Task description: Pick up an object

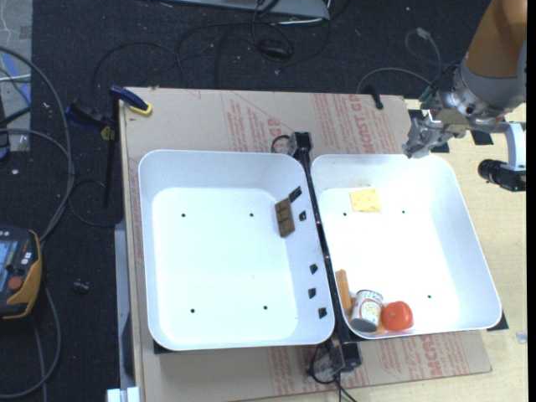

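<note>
**Gripper parked above the right bin's far rim, objects untouched**

Nearest the camera, in the right bin's [469,224] front corner, 3 things crowd together: a small can [366,308] lying on its side, a red tomato-like ball [398,316] touching it, and an orange stick [343,290], perhaps a carrot, leaning along the left wall. Farther back in the same bin a yellow cheese slice [364,199] lies flat and alone. In the left bin [167,249] 1 brown chocolate bar [286,218] sits against the right wall.

The gripper [419,143] hovers at the right bin's far rim, well apart from every object and carrying nothing. Whether its claw is wide or narrow I cannot tell; the fingers are small, dark and blurred against the cardboard.

Risks, as I judge them: the front cluster is packed into a corner, so a descent there could strike the bin wall or pinch 2 things at once, and the can or ball could roll away. The cheese slice is thin and flat, so fingers may close above it or scrape the floor. The chocolate bar hugs a wall, leaving little room for 1 finger.

The arm [498,48] is cut off at the top right, and the can's label is unreadable.
</note>
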You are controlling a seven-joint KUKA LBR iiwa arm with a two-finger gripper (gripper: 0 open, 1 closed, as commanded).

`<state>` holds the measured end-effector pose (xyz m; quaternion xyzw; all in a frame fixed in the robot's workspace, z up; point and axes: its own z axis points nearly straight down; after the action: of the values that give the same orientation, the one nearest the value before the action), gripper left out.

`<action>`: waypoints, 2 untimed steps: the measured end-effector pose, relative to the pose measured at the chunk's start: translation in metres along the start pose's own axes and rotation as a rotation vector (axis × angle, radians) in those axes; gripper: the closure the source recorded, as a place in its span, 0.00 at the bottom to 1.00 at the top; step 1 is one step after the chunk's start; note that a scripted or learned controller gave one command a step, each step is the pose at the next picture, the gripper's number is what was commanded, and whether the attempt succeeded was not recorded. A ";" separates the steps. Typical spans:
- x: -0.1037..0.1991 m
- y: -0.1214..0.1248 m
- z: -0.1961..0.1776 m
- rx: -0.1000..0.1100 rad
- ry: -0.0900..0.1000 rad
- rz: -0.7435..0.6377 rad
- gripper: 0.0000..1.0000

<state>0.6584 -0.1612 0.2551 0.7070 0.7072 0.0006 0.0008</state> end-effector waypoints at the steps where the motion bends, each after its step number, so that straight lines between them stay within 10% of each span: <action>1: 0.043 -0.021 -0.007 0.001 0.001 -0.003 1.00; 2: 0.095 -0.045 0.007 0.003 0.001 -0.004 1.00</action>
<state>0.6132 -0.0659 0.2484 0.7056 0.7086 -0.0001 -0.0009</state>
